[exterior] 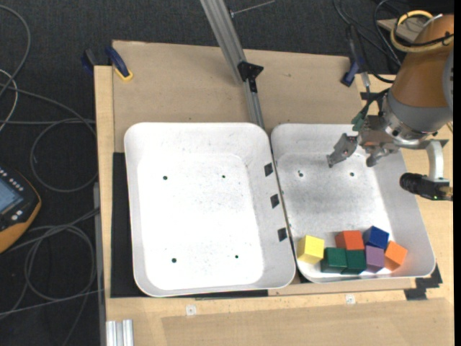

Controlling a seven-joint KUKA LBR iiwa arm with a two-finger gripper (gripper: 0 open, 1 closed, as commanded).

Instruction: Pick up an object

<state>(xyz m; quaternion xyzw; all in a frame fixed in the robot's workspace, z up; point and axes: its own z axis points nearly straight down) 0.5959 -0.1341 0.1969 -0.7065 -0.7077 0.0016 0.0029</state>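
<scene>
In the camera view, two shallow white bins are seen side by side on the wooden counter (187, 78). The left bin (144, 193) occupies the centre-left of the frame, and the right bin (317, 200) lies at centre-right, the two touching along their inner edges.

The arm (425, 78), grey with an orange section, enters from the upper right of the frame. Its end effector (358, 153) is held over the upper part of the right bin, with its two fingers spread wide apart and nothing seen between them.

The blocks are clustered in the lower right corner of the right bin, well apart from the end effector. A yellow block (312, 248) sits at the left of the cluster, just beside a dark green block (340, 259). An orange-red block (351, 239) is seen behind the green one, with a blue block (376, 236) to its right. A purple block (374, 256) lies in front of the blue one, and an orange block (395, 254) rests against the bin's right wall.

A grey metal pole (229, 42) runs from the top of the frame down to the junction of the bins. Cables (43, 135) lie on the dark floor at the left.
</scene>
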